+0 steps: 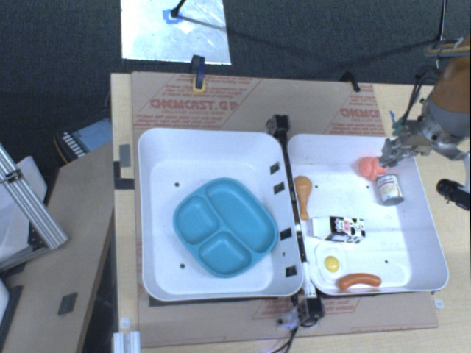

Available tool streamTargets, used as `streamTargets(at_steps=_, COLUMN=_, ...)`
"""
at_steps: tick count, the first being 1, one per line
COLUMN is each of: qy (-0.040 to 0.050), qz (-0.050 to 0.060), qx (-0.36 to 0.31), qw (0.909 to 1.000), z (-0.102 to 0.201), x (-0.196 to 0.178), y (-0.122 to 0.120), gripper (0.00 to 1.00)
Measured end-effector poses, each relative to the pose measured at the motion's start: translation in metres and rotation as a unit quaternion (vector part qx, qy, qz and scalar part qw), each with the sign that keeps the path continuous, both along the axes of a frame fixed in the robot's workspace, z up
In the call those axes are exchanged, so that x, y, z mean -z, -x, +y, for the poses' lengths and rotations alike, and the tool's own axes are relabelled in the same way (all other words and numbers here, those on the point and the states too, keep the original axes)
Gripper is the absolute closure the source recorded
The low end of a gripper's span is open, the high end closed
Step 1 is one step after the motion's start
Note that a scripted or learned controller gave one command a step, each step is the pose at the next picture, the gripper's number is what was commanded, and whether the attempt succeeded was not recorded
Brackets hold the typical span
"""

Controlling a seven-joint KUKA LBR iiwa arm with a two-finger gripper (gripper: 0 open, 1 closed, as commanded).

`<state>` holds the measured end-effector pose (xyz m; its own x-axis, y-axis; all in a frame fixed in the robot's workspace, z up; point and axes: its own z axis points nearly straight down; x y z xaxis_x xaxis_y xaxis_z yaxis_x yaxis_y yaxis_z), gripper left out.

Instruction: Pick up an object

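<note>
In the right bin point(419, 226) lie a pink lump point(368, 167), a small silver can point(388, 189), a tan drumstick-shaped toy point(302, 191), a black-and-white carton point(346, 229), a fried-egg toy point(331, 263) and an orange sausage point(358, 280). My gripper point(394, 153) hangs at the bin's far right corner. It is just right of the pink lump and above the can. Nothing shows between its fingers.
The left bin point(158, 160) holds a blue divided plate point(224, 226). A black divider point(287, 197) runs between the two bins. Cardboard lies under both, and a grey shelf stands off the bench at the left.
</note>
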<state>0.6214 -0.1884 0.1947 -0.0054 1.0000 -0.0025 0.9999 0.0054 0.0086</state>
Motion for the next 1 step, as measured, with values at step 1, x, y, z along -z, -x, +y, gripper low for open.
streamTargets(at_steps=1, qy=-0.0002, qz=0.001, qx=0.0, qw=1.0, z=-0.0004, x=-0.0405, y=-0.0017, gripper=1.0)
